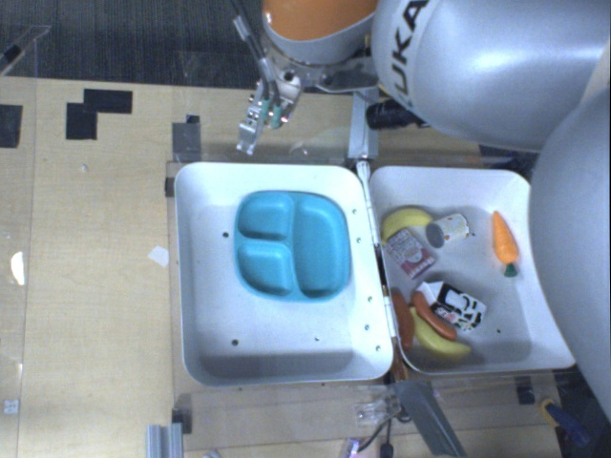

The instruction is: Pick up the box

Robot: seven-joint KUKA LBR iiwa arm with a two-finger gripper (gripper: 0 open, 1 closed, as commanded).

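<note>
**Arm high at the top edge, box waiting in the right bin**

Here I am, looking down on two white bins side by side. My grey arm fills the upper right of the frame, orange band at the top centre, and my claw point(263, 114) hangs at the top, just above the far rim of the left bin point(191, 351). Whether the claw is apart or together, I cannot tell from this angle; it is small and blurred.

Count in the left bin: one blue divided tray point(291, 244), three compartments, lying flat in the middle.

Count in the right bin point(511, 346): one box point(409, 252), small, pinkish with printed faces, lying flat near the bin's left wall, centre right of the frame. That is my target, and it is well apart from my claw. Crowding it: one yellow rounded fruit point(405, 221) touching its upper edge, one small grey-and-white cylinder point(448, 228) just to its upper right, one black-and-white packet point(458, 307) below it, one banana point(441, 342) along the lower edge, one red-orange sausage-shaped piece point(431, 317) lying across the banana. One carrot point(504, 239) sits near the right side, apart from the rest.

The divider between the bins stands between me and the box.
</note>
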